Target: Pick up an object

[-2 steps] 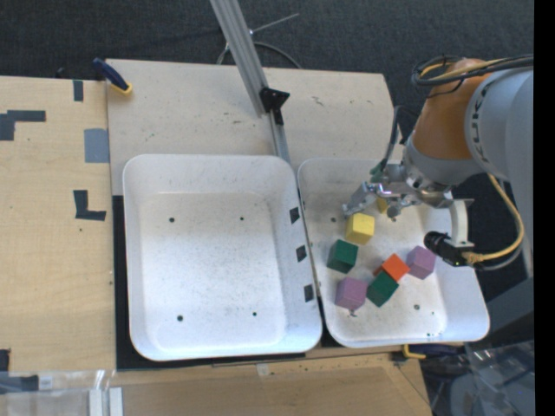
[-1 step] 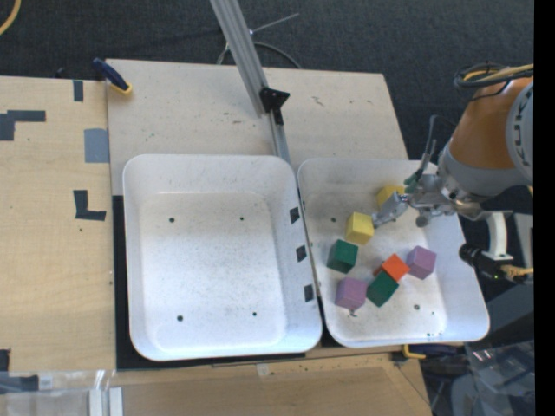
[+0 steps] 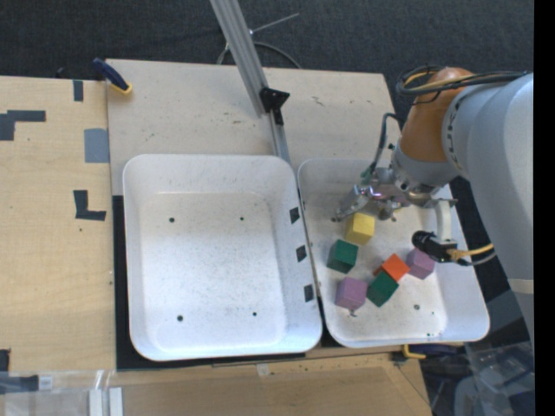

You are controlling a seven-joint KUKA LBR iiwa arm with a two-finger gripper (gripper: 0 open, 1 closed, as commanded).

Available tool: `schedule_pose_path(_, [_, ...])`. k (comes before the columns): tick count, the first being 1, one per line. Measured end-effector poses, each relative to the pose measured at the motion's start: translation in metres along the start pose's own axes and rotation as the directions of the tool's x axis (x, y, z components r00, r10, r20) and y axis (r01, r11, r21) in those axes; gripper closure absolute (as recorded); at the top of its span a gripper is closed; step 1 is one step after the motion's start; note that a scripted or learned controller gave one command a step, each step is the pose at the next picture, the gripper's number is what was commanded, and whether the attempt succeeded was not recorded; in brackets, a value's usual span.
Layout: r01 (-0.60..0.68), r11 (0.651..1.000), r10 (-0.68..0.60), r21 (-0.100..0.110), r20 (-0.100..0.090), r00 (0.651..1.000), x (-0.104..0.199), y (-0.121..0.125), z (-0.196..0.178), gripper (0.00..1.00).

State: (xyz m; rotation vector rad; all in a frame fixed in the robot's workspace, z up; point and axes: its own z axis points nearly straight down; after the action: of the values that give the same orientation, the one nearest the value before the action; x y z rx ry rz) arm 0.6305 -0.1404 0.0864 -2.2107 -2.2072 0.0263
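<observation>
Camera view. Gripper (image 3: 371, 194) sits low over the upper part of the right bin (image 3: 455, 317), arm (image 3: 490, 137) reaching in from the right. The metal parts at its tip blur together, so I cannot tell whether the gripper is spread or pressed together. Nothing is seen held.

Nearest candidate is the yellow block (image 3: 362, 227), just beside the gripper on the near side, a little toward the left bin (image 3: 208, 258). Cannot tell whether the two touch. It is cube-like with no long axis and sits slightly turned against the bin walls. Judgement: the coming move turns on a short shift toward the viewer, then a descent.

The other blocks lie farther down the same bin:
- light green block (image 3: 342, 255)
- pink-purple block (image 3: 351, 292)
- dark green block (image 3: 381, 289), touching the orange block (image 3: 395, 267)
- small purple block (image 3: 421, 264)

The wrist hides the bin floor directly under it. The counter (image 3: 191, 102) behind the bins carries no blocks.
</observation>
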Motion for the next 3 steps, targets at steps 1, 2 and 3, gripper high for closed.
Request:
schedule_pose_path(1, [0.001, 1.0, -0.001, -0.017, -0.001, 1.0, 0.02, -0.07, -0.003, 0.0])
schedule_pose_path(2, [0.006, 1.0, -0.006, -0.023, -0.001, 1.0, 0.053, -0.052, -0.004, 0.0])
schedule_pose_path(3, [0.001, 1.0, -0.001, -0.029, 0.003, 1.0, 0.02, -0.05, -0.071, 0.0])
